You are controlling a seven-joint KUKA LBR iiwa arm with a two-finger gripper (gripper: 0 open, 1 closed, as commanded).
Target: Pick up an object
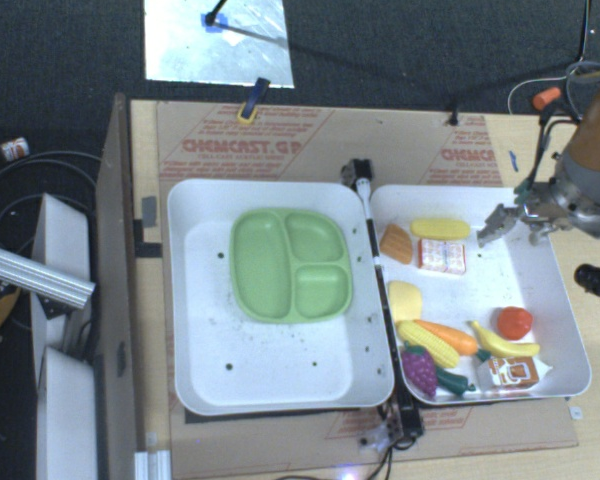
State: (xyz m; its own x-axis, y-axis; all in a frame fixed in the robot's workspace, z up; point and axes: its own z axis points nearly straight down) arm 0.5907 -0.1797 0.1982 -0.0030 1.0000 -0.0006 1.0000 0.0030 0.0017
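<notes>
On cardboard-topped bench [280, 133], two white bins [205, 268], dark carpet [60, 38]

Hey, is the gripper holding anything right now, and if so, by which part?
Nothing is held: the gripper hangs over bare floor of the right bin, beside the yellow block.

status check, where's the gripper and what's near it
Gripper over right bin, nothing between fingers. Nearest: yellow block, cracker pack. Path clear.
</notes>
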